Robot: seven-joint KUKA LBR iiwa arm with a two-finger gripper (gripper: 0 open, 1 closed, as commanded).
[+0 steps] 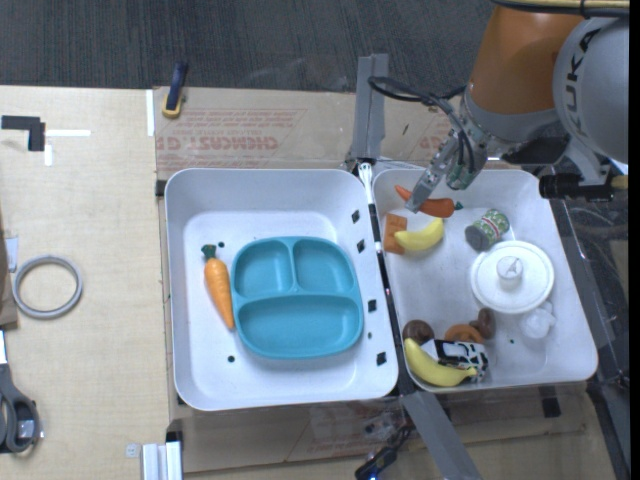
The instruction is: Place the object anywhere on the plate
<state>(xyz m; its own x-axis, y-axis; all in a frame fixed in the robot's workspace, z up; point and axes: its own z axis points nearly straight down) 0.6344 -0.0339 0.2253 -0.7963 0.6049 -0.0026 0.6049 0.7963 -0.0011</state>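
Arm [545, 58] comes in from the right, grey body with the orange band, wrist angled down over the back-left part of the right bin [575, 368]. Left bin [185, 298] sits just beside it, the rims touching along the middle. Bench [80, 208] is pale wood on the left, with brown cardboard [250, 128] behind the bins.

Plate [297, 296] is blue with three compartments and lies flat in the middle of the left bin. Carrot [218, 284] lies on the bin floor just beside the plate's left edge, green top pointing away from the camera; it is not on the plate.

Right bin contents: white round lid or bowl with a knob [511, 274] right of centre, one banana [420, 236] near the back-left, a second banana [436, 364] at the front-left corner beside a black-and-white toy [462, 353]. Small green can [487, 228] lies behind the white lid. Brown lumps [418, 331] sit near the front banana.

Gripper [432, 190] hangs over the back-left of the right bin, tips right at a small red-orange item [432, 205] next to the back banana. Can't tell whether the pincer is spread or pressed together, or whether it is pinching that item.

Off to the left on the bench: grey ring [43, 286], scissors [18, 418] at the front edge.
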